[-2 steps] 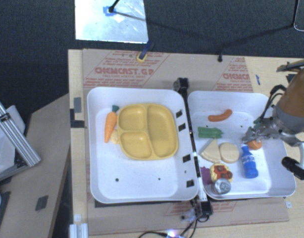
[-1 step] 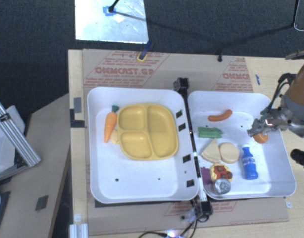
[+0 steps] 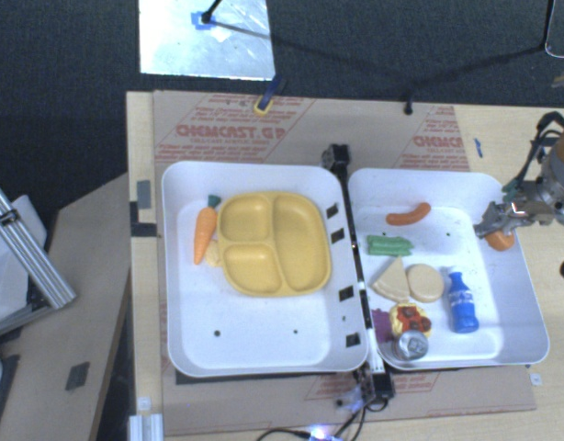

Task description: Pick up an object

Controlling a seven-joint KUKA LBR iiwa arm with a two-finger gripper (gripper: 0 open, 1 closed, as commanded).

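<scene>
My gripper (image 3: pixel 496 225) hangs at the right bin's (image 3: pixel 521 333) right wall, with the arm coming in from the right edge. A small orange object (image 3: pixel 501 241) shows right under the gripper's tip, against the bin wall; whether it is gripped I cannot tell. Elsewhere in the right bin lie an orange sausage (image 3: pixel 409 214), a green piece (image 3: pixel 389 243), a tan wedge (image 3: pixel 389 281), a round bun (image 3: pixel 426 283), a blue bottle (image 3: pixel 461 302), a red and yellow piece (image 3: pixel 411 319) and a silver can (image 3: pixel 411 344).
The left bin (image 3: pixel 186 338) holds a yellow divided plate (image 3: pixel 268 243) and a carrot (image 3: pixel 204 233) by the plate's left side. A black divider (image 3: pixel 349 246) runs between the bins. A metal frame (image 3: pixel 25 246) stands at the far left, off the bench.
</scene>
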